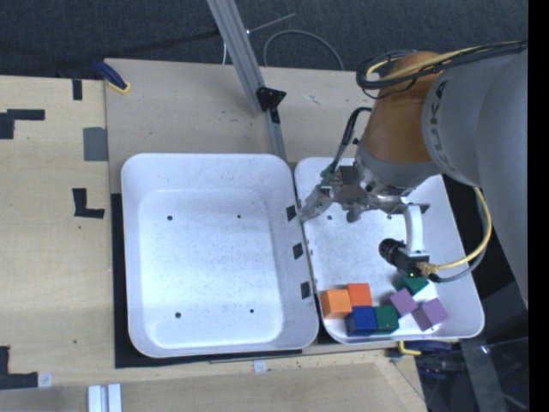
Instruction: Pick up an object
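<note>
You are looking down on two white bins side by side: the left bin (210,256) holds no blocks, the right bin (463,256) carries the lot. The arm (446,101) reaches in from the right, its orange band over the right bin's upper half. The gripper (336,197) hangs over the right bin's upper left part, near the wall shared with the left bin; you cannot tell from this angle how it is set, and nothing shows in it. The blocks sit clustered along the right bin's near edge, well apart from the gripper: orange block (346,299), blue block (363,319), green block (387,318), two purple blocks (418,308).
</note>
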Tool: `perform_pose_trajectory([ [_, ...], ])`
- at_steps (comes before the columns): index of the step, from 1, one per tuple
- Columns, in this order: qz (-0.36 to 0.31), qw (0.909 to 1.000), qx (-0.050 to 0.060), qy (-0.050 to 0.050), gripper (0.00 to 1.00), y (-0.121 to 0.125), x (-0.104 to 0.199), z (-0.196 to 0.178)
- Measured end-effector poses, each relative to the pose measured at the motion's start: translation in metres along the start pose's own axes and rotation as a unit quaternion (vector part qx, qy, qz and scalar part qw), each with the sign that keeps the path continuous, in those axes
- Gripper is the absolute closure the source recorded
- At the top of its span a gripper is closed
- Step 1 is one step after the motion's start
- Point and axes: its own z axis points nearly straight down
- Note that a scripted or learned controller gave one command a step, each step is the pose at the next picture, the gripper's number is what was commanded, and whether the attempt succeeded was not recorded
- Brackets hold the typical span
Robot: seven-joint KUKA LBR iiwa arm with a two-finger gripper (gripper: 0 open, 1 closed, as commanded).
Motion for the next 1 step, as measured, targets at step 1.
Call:
perform_pose_trajectory([
  [1, -0.001, 1.0000, -0.001, 0.000, 0.00, -0.0027, 0.0060, 0.0054],
])
